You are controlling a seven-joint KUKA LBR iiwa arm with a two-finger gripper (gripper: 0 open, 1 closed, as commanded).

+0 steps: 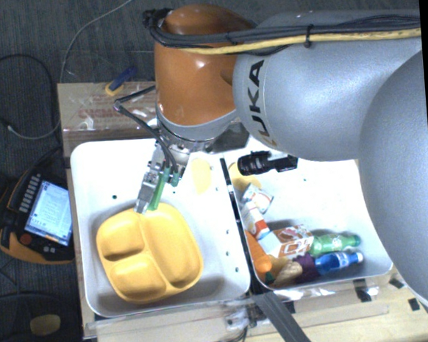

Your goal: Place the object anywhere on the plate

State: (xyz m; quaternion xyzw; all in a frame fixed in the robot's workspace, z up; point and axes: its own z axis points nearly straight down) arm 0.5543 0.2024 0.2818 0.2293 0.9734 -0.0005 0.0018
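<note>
A yellow plate (148, 254) with three compartments lies in the left white bin (95, 165), towards its front. My gripper (147, 203) hangs over the plate's far edge, pointing down and to the left. A thin green object (159, 191) sits between its fingers, slanting along them, and its lower end reaches the plate's far rim. The gripper is shut on it. The arm's orange band and grey body cover the back of both bins.
A pale yellow piece (200, 174) lies on the left bin's floor by the divider. The right bin (365, 214) holds several items: a white bottle (253, 206), a green bottle (336, 242), a blue bottle (339, 261) and an orange carrot-like piece (261, 263). A pendant (44, 213) lies left of the bench.
</note>
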